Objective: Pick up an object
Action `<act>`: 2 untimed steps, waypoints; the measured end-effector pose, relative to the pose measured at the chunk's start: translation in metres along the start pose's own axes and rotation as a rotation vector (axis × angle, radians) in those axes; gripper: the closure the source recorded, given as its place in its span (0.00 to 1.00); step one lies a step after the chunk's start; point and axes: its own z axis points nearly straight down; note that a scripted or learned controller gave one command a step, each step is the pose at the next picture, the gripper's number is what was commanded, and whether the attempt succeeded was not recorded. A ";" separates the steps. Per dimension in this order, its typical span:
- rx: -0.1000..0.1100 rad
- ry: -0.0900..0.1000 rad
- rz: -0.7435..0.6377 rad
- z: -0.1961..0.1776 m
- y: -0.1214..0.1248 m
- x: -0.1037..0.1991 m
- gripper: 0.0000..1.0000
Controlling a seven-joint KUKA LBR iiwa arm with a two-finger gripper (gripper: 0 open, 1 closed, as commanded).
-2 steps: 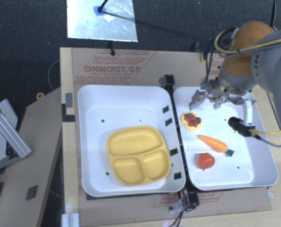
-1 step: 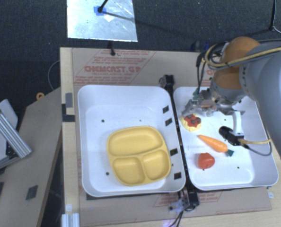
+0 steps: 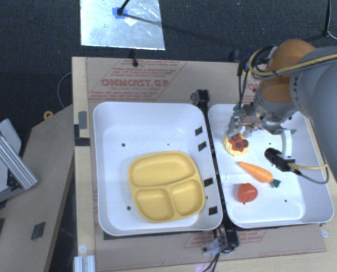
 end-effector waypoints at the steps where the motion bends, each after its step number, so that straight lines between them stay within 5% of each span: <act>1: 0.001 -0.001 -0.001 -0.062 -0.005 0.000 1.00; 2: -0.001 -0.001 -0.005 -0.124 -0.002 0.008 1.00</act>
